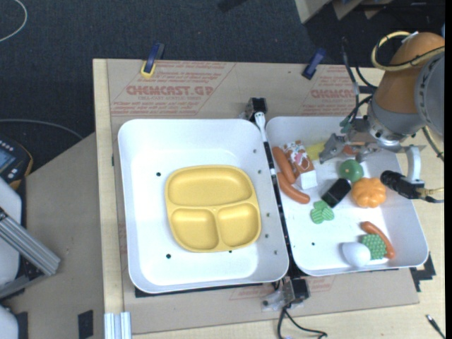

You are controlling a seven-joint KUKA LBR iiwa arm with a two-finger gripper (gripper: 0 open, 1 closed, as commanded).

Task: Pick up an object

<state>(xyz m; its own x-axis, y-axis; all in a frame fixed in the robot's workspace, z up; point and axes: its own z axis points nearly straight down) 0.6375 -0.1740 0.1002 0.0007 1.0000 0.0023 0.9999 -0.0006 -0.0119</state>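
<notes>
Camera view: gripper (344,149) low over right bin (413,224), far side — open or closed, cannot tell; green ball (349,169) just beneath, black block (335,191) and orange pumpkin (369,193) close by; descend straight, centre on ball, avoid neighbours.

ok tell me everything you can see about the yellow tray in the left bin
The yellow tray is a rounded, plastic-looking divided plate, matte yellow. It has three compartments: one wide section across the far side and two smaller ones side by side nearer the camera, split by raised ridges. It lies flat and upright, a little askew, near the middle of the left bin. Nothing sits in it, and it touches only the bin floor.
</notes>
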